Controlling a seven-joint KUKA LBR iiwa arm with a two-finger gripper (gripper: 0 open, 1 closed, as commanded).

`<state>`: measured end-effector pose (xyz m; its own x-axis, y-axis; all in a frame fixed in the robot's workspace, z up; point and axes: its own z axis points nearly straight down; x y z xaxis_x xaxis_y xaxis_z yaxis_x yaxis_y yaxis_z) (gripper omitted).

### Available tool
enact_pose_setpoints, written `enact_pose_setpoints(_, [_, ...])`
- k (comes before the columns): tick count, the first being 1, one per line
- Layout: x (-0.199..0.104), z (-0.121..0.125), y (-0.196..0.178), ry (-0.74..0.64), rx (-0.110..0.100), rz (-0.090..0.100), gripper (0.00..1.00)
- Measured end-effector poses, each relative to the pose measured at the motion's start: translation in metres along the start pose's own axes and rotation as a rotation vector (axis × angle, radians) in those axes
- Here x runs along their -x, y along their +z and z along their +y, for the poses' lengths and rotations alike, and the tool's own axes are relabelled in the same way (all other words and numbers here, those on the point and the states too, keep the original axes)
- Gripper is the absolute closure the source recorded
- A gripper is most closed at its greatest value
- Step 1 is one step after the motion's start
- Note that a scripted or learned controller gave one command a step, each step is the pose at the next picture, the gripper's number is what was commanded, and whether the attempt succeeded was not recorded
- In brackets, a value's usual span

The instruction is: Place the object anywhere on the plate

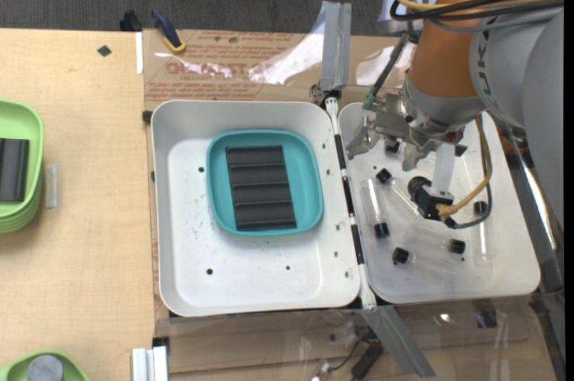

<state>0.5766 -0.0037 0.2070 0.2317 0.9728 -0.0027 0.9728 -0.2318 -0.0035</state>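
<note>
A teal square plate [265, 183] with a dark ridged insert lies in the left bin [179, 263]. Several small black pieces lie scattered in the right bin [502, 281], among them one at the bin's left [386, 177], one lower down [400, 256] and one further right [456, 246]. Clear tubes [375, 200] lie among them. My gripper [425, 157] hangs over the upper half of the right bin, below the orange band of the arm, well to the right of the plate. I see nothing clearly held in it.
A green dish [18, 218] holding a black block sits at the bench's far left edge. Crumpled clear plastic [287, 61] and a blue-and-yellow tool [169, 31] lie behind the bins. A metal divider [345, 191] separates the two bins.
</note>
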Motion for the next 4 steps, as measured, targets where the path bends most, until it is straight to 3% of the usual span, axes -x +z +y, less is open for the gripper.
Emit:
enact_pose_setpoints(1, [0.032,0.007,-0.067,0.065,0.001,0.0,0.0])
enact_pose_setpoints(2, [0.087,0.021,-0.139,0.197,0.001,0.0,0.0])
enact_pose_setpoints(3, [0.191,0.062,-0.126,0.252,0.0,0.0,0.0])
enact_pose_setpoints(4, [0.189,0.093,-0.17,0.294,0.0,0.001,0.0])
